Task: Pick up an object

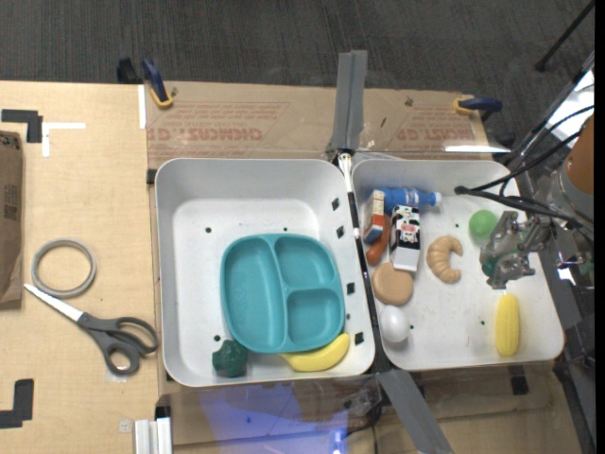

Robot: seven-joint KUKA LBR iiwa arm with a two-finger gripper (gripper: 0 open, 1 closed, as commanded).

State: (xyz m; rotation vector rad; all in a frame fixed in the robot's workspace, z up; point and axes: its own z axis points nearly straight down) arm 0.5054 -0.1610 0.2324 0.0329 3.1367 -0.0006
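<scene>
Arm reaches in from right; gripper [506, 253] hangs over right bin [463, 348] near its right wall, finger state unclear. Corn cob [508, 324] lies just below gripper, near right wall, long axis running near-to-far.

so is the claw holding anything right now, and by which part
Cannot be told. The claw hangs over the right white bin between the small green ball and the yellow corn cob, too blurred to judge.

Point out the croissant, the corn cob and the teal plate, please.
croissant [445, 257], camera view, middle of its curved body.
corn cob [507, 324], camera view, middle of the yellow cob.
teal plate [248, 289], camera view, floor of its large left compartment.
</scene>
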